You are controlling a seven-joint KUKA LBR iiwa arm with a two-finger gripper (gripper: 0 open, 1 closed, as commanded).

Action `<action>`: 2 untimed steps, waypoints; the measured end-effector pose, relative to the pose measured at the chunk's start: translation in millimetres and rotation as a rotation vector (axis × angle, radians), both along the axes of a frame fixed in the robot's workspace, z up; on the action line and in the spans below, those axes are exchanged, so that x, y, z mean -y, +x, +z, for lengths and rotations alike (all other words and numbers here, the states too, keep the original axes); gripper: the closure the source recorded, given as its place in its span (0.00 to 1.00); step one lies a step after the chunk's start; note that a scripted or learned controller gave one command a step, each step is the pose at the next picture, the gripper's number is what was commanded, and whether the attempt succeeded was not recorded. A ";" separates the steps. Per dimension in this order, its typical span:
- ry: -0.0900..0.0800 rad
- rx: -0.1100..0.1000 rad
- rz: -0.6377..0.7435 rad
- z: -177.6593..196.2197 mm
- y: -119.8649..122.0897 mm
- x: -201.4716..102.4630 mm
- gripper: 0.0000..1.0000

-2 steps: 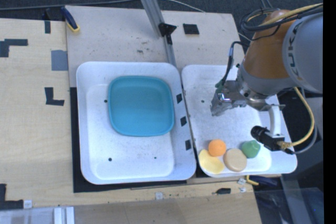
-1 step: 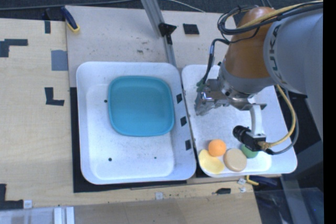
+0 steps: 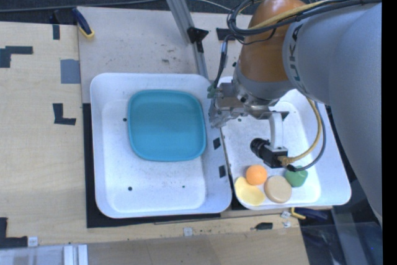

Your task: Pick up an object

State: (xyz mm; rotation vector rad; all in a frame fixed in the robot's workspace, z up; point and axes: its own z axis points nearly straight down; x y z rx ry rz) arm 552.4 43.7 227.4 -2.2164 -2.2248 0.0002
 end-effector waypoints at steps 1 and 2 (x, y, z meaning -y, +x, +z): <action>0.000 -0.001 0.001 -9.6 2.2 -54.4 1.00; -0.001 0.000 -0.003 -9.1 2.6 -51.9 0.00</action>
